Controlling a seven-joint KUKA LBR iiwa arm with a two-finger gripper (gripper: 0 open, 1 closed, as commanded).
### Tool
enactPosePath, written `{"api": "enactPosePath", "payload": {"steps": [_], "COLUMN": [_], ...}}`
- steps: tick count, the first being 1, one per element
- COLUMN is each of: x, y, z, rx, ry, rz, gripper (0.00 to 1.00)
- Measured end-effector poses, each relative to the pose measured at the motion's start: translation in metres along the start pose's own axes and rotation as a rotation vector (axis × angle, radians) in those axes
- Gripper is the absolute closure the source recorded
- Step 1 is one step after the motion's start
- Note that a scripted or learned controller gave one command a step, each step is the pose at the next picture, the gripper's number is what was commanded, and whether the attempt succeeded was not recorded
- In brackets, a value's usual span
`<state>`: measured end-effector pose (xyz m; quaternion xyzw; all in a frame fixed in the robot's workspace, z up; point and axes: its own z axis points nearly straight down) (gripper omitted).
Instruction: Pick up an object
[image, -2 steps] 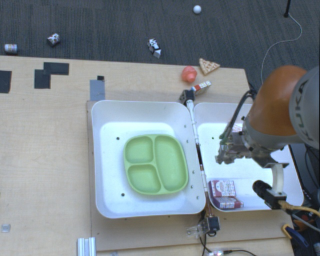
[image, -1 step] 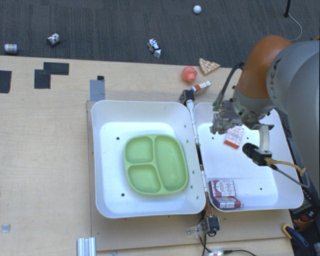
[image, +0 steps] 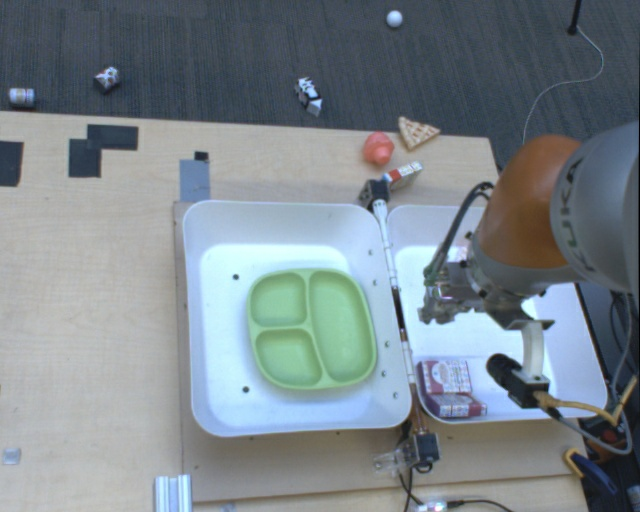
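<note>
Over the right bin (image: 570, 330): big grey arm (image: 600, 200) with its orange band (image: 530, 205), covering much of that bin, gripper (image: 440, 300) hanging low above the bin floor, too dark and tangled to tell open from closed. In the left bin (image: 200, 300): green tray (image: 312, 328) with three sections. At the right bin's near left corner: small red and white packet (image: 448, 387), its writing too tiny to read, apart from the gripper.
</note>
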<state>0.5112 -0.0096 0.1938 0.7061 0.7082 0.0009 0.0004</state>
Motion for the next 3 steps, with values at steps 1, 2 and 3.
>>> {"api": "enactPosePath", "payload": {"steps": [1, 2, 3], "x": [-0.073, -0.072, -0.091], "y": [0.013, 0.013, -0.014], "z": [0.009, 0.009, 0.107], "rx": [-0.001, -0.001, -0.005], "ry": [-0.002, -0.001, -0.001], "rz": [0.001, 0.000, 0.001], "gripper": [1.00, 0.00, 0.00]}}
